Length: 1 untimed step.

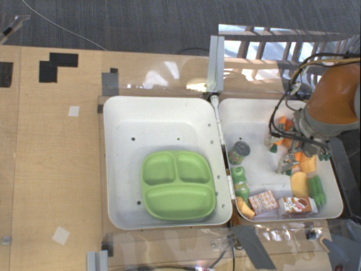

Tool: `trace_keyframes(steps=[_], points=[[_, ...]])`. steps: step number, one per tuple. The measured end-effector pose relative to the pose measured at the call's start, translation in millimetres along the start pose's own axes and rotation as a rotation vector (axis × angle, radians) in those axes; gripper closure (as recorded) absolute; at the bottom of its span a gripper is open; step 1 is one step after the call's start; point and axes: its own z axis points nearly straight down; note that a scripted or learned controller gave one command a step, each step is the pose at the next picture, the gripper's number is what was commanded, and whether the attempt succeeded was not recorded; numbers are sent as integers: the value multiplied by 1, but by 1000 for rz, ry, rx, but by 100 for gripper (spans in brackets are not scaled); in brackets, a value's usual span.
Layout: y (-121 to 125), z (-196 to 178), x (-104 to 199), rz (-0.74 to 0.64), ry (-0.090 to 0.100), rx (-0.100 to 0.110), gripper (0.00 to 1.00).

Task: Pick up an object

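Note:
My gripper [287, 162] hangs low in the right bin [254, 114], near its right side, under the grey wrist and orange band [337, 94]. Small toys crowd around it: an orange piece [308, 164] just to its right, a yellow lemon-like piece [299, 183] just below, and orange and green bits [282, 141] above. Further off lie a green vegetable [316, 189], a red-and-white carton [297, 206], a pink box [263, 201], a yellow piece [244, 207], a green bottle [239, 179] and a grey can [241, 149]. Whether anything is held is hidden by the wrist.
The left bin [130, 123] holds a green divided plate [178, 185] at its front. A metal divider post [215, 66] stands between the bins at the back. Black cables [293, 81] loop off the arm above the right bin's far edge.

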Motion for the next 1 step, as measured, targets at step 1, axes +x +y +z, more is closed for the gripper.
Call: trace_keyframes(steps=[1], points=[[43, -2, 31, 86, -2, 0, 0]])
